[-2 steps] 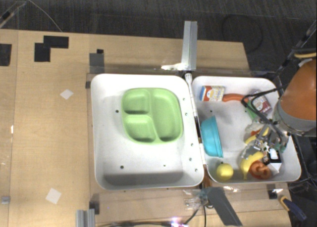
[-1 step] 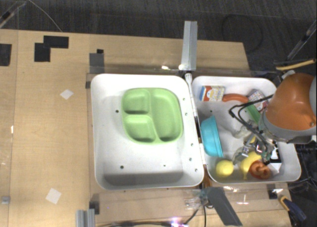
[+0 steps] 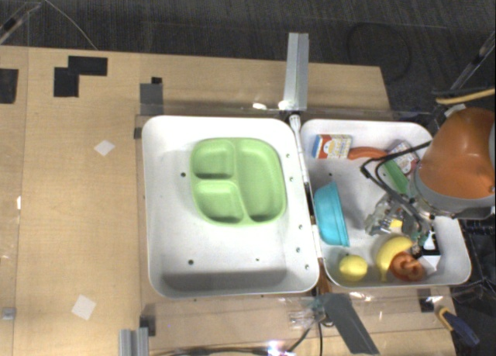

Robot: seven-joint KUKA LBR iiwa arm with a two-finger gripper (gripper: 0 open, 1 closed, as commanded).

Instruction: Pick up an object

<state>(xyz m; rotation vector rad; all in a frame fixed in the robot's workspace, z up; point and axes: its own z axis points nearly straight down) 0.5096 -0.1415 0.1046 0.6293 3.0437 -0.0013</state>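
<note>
Bins stand side by side on the wooden table (image 3: 70, 215), both white and shallow. The left bin (image 3: 167, 261) holds a green plate (image 3: 236, 180) with three compartments, lying flat near the middle of the bin. The right bin (image 3: 457, 265) holds the smaller things. A turquoise bowl (image 3: 332, 215) leans on its edge against the left wall of this bin. A small white and orange carton (image 3: 332, 146) lies near the far left corner. In the near part of the bin there is a lemon (image 3: 353, 267), and to the right of it a banana (image 3: 393, 250), and just beside the banana a red and brown fruit (image 3: 408, 267), maybe an apple; the banana and this fruit touch each other. A green thing (image 3: 394, 172) shows near the far wall, partly hidden by black cables.

The arm (image 3: 463, 164) comes in from the right, with its orange band over the right side of the bin. The claw (image 3: 394, 219) is low inside the right bin, directly above the banana and close to it. Its metal parts and the cables are tangled together in the view, so I cannot tell whether the claw is open or closed, and I see no object clearly inside it.
</note>
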